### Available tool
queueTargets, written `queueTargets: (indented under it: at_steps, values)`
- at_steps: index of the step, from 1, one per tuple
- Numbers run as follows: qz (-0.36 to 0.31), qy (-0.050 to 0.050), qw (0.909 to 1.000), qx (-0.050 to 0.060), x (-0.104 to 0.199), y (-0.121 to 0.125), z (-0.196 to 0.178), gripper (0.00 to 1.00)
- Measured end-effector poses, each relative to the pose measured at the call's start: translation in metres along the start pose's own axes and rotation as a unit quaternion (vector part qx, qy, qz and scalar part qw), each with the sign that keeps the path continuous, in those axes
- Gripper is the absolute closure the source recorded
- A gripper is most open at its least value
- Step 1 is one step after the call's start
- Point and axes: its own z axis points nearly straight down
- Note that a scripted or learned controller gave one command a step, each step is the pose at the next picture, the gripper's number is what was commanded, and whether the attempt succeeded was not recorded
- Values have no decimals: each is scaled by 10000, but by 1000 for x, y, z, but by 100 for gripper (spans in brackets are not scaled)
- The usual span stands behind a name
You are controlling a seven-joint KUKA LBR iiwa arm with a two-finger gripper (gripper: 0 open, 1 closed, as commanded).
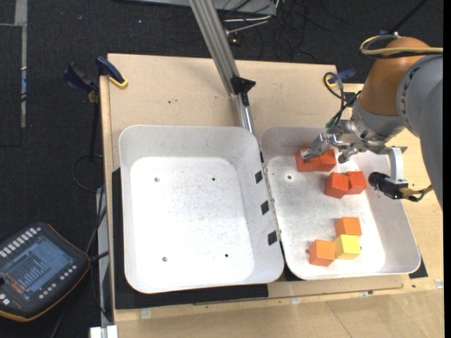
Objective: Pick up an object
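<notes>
Several blocks lie in the right bin (394,255). An orange block (315,163) sits near the bin's far edge, and my gripper (320,146) hangs right over its top, touching it or nearly so. Two red-orange blocks (337,186) (357,182) rest side by side a little nearer, just right of the gripper. Toward the front of the bin an orange block (348,226), a yellow block (349,246) and another orange block (322,252) form a tight cluster.
The left bin (141,189) stands beside the right one, their walls meeting along a line with black clips (266,206). A slanted metal rail (218,41) ends at the back between the bins. A black cable end (384,183) hangs off the wrist.
</notes>
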Motion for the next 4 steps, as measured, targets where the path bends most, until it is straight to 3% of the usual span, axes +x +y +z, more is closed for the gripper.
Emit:
queueTargets:
  at_steps: [1, 2, 3, 4]
  values:
    - [0, -7, 10000, -32, -1, 2, -11, 100]
    - [19, 5, 10000, 51, -6, -5, -65, 100]
    - [1, 5, 10000, 41, -6, -2, -120, 100]
    - [3, 12, 10000, 66, -6, -1, -128, 100]
